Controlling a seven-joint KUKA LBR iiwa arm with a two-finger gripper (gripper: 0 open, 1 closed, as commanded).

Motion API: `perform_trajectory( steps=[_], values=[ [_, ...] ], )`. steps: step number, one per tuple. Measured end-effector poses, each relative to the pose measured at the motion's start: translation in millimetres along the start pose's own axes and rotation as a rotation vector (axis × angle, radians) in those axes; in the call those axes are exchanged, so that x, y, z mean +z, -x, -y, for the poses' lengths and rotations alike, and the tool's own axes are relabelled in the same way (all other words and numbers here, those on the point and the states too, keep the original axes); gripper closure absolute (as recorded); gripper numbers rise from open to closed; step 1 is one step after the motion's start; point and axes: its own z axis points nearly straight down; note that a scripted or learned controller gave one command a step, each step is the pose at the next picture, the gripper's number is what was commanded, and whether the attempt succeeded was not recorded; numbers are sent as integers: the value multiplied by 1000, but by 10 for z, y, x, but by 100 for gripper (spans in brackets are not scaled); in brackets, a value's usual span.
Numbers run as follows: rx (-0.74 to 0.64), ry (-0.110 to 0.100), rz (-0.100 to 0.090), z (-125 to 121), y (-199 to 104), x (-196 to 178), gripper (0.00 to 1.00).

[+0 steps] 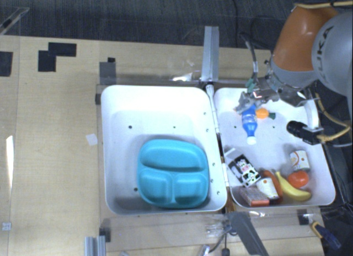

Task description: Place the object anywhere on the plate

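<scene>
A blue divided plate [173, 173] lies in the front part of the left bin [121, 117]. A small blue bottle [249, 121] lies near the back of the right bin [276, 136], its white cap toward the front. A small orange piece [261, 114] sits right beside it. My gripper [251, 98] hangs at the bottle's far end, reaching in from the right under the grey and orange arm [300, 40]. Whether it touches the bottle is hidden by the wrist.
The right bin's front holds a black-and-white box [243, 170], a red-orange bottle [268, 186], a banana [292, 189], a tomato [298, 179], a small white carton [299, 159] and a brown packet [253, 196]. A metal post [210, 56] stands behind the bins' shared wall.
</scene>
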Motion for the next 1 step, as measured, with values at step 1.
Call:
perform_trajectory(
  steps=[1],
  values=[
    [-343, -1, -2, 296, -940, -217, 100]
  ],
)
